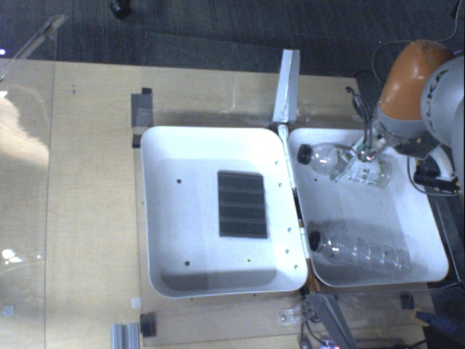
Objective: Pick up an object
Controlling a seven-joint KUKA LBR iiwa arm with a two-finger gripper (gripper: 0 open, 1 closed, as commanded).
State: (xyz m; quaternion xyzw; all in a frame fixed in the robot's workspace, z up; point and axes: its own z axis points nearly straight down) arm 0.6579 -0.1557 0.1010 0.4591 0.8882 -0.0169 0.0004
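While the arm reaches in from the right, its gripper sits low over the upper clear bottle in the right bin; can't tell how the fingers are set. Second clear bottle lies near that bin's front wall, black cap pointing left. Left bin holds a dark ridged block, roughly centered. Both bins sit side by side on the desk.

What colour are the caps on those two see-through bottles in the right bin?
Both are black: the upper bottle's cap and the lower bottle's cap, seen clearly in the camera view.
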